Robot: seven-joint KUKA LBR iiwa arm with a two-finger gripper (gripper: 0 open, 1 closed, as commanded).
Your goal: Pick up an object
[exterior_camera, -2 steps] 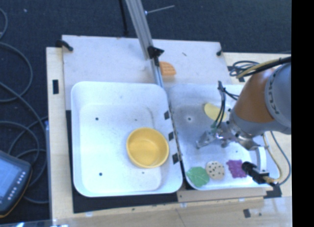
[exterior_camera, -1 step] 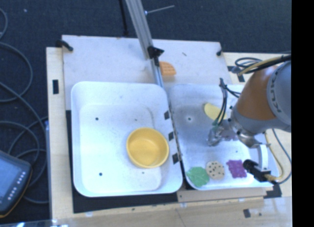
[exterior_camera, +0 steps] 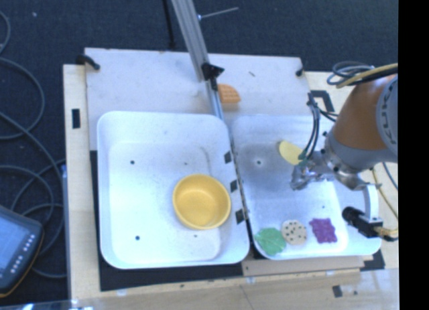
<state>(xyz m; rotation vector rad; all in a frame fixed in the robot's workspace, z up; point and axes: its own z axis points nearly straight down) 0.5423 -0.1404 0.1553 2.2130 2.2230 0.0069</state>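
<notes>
- A pale yellow flat piece (exterior_camera: 289, 151) lies far in the right bin (exterior_camera: 268, 181), just beside the claw (exterior_camera: 299, 178).
- Whether the claw is spread or pressed together, I cannot tell.
- Nothing looks lifted; the pick seems undone.

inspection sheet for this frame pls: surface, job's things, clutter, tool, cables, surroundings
Surface: wooden bench with a white board at the back; left bin and right bin side by side.
Job's things: yellow bowl in left bin; in right bin a pale yellow piece beside the tool, and a green piece, a spotted cookie and a purple piece along the near wall.
Clutter: orange object on the board behind the bins.
Tool: low over right bin; finger state unclear.
Cables: dark cables on the floor at left; cables on the arm.
Surroundings: dark carpet, slanted metal pole, screen device lower left.
</notes>
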